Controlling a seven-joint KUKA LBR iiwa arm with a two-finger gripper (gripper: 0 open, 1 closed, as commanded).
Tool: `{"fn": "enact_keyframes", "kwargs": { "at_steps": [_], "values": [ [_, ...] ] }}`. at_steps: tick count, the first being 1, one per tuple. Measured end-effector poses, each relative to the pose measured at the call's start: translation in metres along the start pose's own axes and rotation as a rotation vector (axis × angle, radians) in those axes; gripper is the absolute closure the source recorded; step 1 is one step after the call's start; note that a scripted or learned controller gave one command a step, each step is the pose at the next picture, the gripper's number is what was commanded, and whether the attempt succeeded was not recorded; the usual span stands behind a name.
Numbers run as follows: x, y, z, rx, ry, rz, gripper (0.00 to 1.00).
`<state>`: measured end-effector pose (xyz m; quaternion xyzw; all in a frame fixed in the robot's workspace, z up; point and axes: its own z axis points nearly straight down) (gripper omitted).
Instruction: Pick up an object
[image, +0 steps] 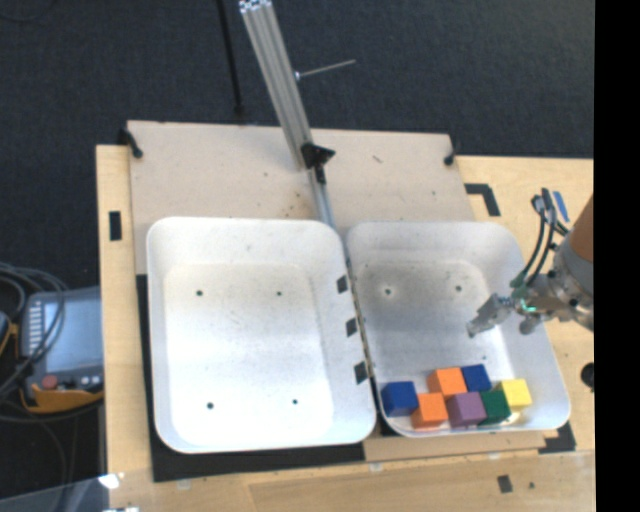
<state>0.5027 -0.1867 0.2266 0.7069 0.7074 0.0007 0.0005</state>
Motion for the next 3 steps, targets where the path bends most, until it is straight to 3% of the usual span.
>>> {"fn": "enact_keyframes", "kwargs": {
  "at_steps": [2,3],
  "values": [
    [0.002,0.014,0.115,0.006,-0.001,0.006,0.0],
    [0.0,0.015,0.128,0.0,-0.003,0.005,0.0]
  ]
}}
